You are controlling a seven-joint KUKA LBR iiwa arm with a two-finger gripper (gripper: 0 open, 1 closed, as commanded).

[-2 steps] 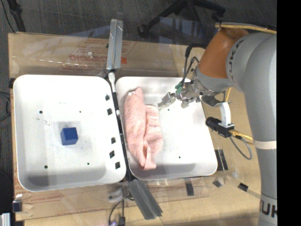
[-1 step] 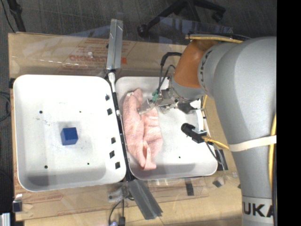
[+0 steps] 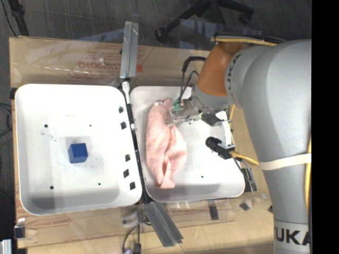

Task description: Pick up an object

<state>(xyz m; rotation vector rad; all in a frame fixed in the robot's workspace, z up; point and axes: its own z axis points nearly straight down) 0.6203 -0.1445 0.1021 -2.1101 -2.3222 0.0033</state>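
Reaching into the right bin [image 3: 233,187], the arm [image 3: 275,99] has its end effector [image 3: 179,112] low at the top end of the pink cloth [image 3: 164,144]. Whether it is released or clenched: cannot tell, the tip is too small and cluttered. Cloth lies lengthwise along the bin's left side, crumpled. A blue cube [image 3: 78,152] sits alone in the left bin [image 3: 32,97], well apart. Step judged: approach or grasp attempt on the cloth. Next move calls for a firm pinch on a fold, then a straight lift to confirm hold.
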